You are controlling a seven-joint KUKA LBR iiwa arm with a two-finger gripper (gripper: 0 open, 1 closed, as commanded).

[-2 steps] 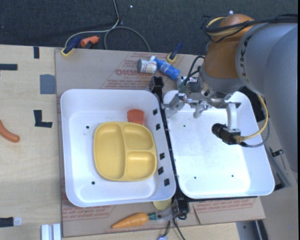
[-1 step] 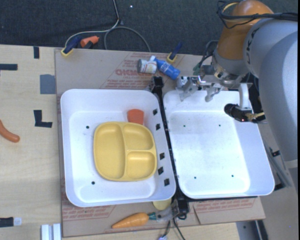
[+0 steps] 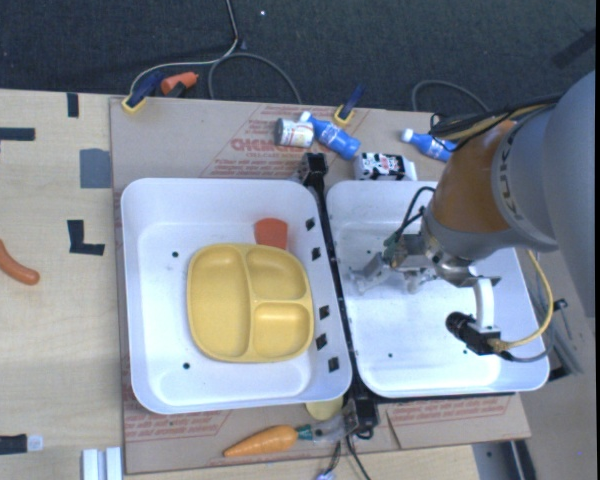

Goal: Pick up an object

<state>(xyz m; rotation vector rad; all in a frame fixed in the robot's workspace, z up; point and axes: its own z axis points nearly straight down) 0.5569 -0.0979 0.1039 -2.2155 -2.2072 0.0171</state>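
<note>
Claw in right bin, grip unclear, yellow plate well apart, left

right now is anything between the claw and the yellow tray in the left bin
Yes. The claw is low in the right bin, and the two bins' adjoining walls run between it and the yellow tray. Nothing lies on top of the tray.

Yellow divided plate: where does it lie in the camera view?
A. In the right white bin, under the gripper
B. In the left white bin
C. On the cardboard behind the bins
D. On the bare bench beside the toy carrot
B: the yellow divided plate rests on the floor of the left white bin, with a small orange-red object just behind it.
</note>
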